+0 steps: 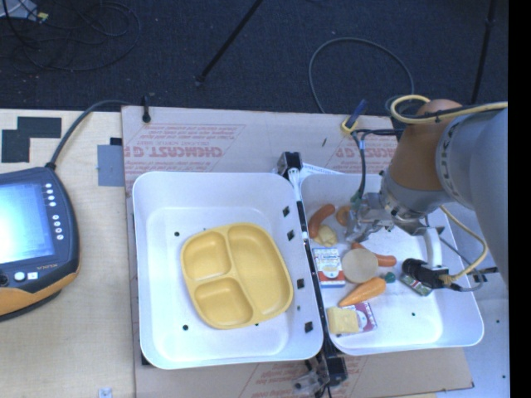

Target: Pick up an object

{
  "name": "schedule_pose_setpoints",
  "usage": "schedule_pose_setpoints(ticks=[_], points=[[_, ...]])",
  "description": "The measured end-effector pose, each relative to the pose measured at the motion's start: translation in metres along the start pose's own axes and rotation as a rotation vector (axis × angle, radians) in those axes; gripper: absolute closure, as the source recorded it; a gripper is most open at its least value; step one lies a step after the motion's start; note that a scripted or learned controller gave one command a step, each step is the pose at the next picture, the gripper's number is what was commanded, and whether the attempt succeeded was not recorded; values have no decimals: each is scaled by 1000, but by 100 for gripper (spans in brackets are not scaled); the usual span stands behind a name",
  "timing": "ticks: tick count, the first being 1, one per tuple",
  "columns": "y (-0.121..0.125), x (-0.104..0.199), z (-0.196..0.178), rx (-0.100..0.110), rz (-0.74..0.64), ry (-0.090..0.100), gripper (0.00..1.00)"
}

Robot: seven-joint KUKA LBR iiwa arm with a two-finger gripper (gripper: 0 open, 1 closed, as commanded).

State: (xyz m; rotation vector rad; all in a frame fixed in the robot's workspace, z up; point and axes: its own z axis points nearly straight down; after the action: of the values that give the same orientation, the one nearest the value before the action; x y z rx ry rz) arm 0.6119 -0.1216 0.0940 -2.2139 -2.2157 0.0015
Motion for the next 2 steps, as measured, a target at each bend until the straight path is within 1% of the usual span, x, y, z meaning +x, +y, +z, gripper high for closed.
schedule_pose_setpoints(ticks=[1, 2], points=[[0, 0, 0, 1, 1, 0, 0], [34, 23, 4, -12, 6, -21, 0]])
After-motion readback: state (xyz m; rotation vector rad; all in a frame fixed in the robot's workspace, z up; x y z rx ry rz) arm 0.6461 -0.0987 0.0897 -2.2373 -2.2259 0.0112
